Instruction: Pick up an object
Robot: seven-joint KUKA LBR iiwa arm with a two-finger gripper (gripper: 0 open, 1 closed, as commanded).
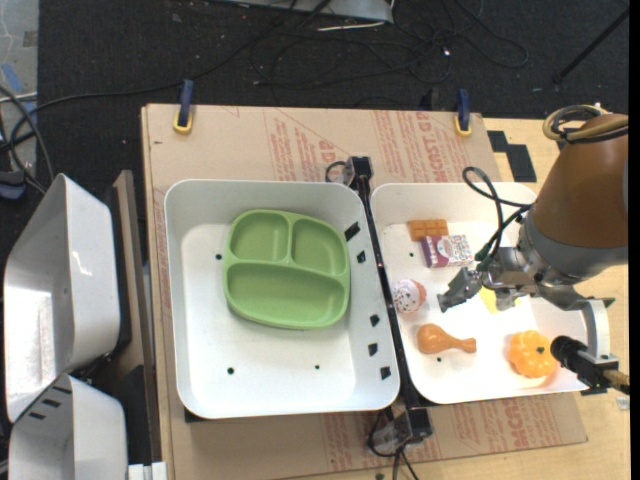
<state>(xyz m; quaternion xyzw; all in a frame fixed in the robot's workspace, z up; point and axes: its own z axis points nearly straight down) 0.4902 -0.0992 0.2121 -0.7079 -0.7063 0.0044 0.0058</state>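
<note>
**Pincer hangs over the right bin, nothing between its fingers**

The arm [585,208] reaches in from the right and hangs over the right bin [500,393]. Its pincer [462,293] points toward the bin's middle, dark fingers spread slightly apart, with no object seen between them.

Several small things lie in that bin. A round white toy [407,294] sits near the bin's left wall, just left of the pincer. Below the pincer lies an orange drumstick [444,341], and to its right, near the bin's lower right corner, an orange pumpkin [530,353]. Above the pincer, toward the far wall, an orange block [428,229] touches a purple and white box [447,251]. A bit of yellow [490,299] shows just right of the pincer, partly hidden by the wrist; what it is cannot be told.

The left bin [200,368] holds a green divided plate [288,269], lying flat in its upper half. Both bins rest side by side on the counter [260,133], which is covered with brown board held by two clamps at its far edge.
</note>
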